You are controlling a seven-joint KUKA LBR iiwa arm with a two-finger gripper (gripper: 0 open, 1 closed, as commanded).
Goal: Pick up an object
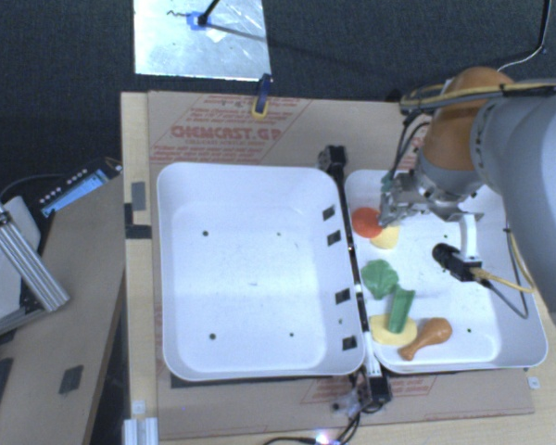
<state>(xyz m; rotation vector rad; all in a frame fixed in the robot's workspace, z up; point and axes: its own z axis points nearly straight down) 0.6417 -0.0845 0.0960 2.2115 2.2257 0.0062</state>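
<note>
The right bin [510, 336] holds several toy foods: a red-orange round piece [365, 220], a pale yellow piece [386, 238], a green leafy piece [379, 277], a green stick [400, 310] lying over a yellow disc [380, 327], and a brown drumstick [425, 336]. My gripper [388, 214] is low over the bin's back left corner, its tip right at the red-orange and pale yellow pieces. The wrist body hides the fingers.
The left bin [250, 267] sits beside the right one, with black clips [336, 239] along the shared divider. A cable and black fitting [454, 260] hang from the wrist over the right bin. A shiny metal plate [202, 26] lies beyond the bench.
</note>
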